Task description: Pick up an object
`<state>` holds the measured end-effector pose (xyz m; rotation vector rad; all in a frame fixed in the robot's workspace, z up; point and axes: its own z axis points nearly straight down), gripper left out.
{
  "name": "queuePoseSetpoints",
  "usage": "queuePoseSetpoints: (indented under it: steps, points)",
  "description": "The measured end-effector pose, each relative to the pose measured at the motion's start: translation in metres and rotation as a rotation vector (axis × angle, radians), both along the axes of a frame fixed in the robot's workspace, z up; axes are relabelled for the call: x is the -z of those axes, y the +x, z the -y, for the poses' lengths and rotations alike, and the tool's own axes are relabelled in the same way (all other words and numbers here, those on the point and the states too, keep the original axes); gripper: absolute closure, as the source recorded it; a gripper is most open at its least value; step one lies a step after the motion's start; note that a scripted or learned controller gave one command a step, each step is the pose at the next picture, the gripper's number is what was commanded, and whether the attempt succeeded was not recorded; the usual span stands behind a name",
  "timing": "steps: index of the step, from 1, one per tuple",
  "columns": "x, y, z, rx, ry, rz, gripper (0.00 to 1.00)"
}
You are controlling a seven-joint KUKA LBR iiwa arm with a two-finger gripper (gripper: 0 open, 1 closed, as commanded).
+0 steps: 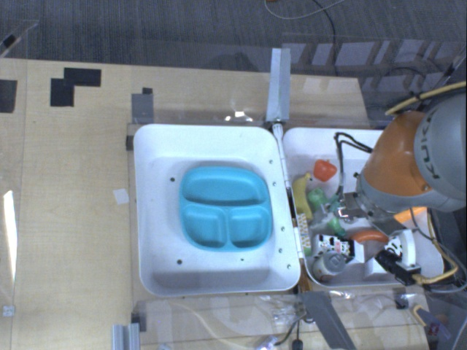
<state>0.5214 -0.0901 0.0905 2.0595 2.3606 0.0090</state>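
Grey arm (427,159): I see it bent low over the right bin (306,141).
Gripper (341,208): among that bin's clutter; I cannot tell its state.
Blue tray (222,206): left of that bin.

My arm (408,162) covered much of the right bin (306,141), and my end effector (343,208) sat so deep in the clutter that its tip could not be made out. The small things (332,243) below it blurred together, perhaps a toy or a package. The frame's right edge cut off my arm and the bin's far side.
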Motion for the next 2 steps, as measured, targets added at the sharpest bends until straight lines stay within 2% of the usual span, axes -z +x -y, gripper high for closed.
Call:
queuePoseSetpoints:
  steps: [1,2]
  points:
    - [-0.011,0.002,-0.001,-0.002,0.002,0.004,1.0]
    - [-0.102,0.032,-0.003,0.073,0.001,-0.01,1.0]
